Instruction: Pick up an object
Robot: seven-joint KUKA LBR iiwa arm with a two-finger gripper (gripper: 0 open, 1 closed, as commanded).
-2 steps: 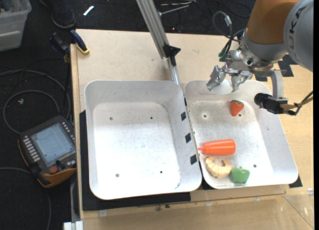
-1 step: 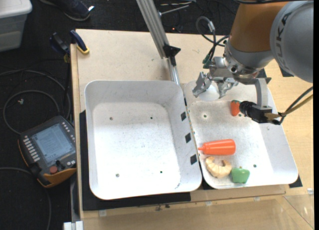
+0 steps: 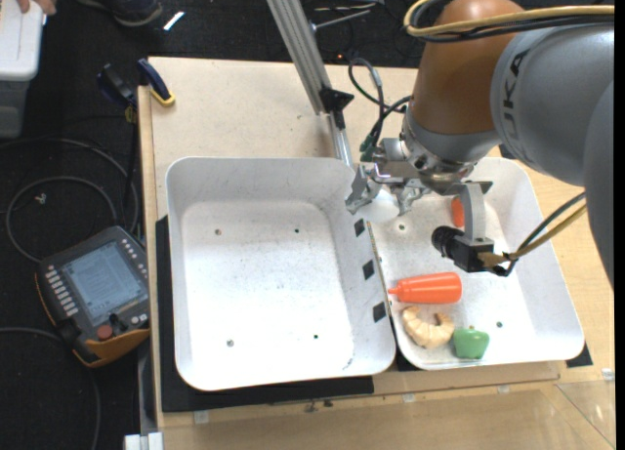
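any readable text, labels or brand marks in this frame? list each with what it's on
"KU": the visible letters of a vertical marking on the grey arm, cut off at the orange band.
Teach pendant on the floor at left: its screen shows content too small and blurred to read.
Black markers on the bin rim between the two bins: no legible characters.

Two white bins (image 3: 186,243); three small objects (image 3: 427,289).

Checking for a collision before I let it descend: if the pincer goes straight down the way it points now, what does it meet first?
Probably the bare white floor of the right bin. The pincer hangs above its upper left part, apart from the orange carrot-like toy; depth is unclear.
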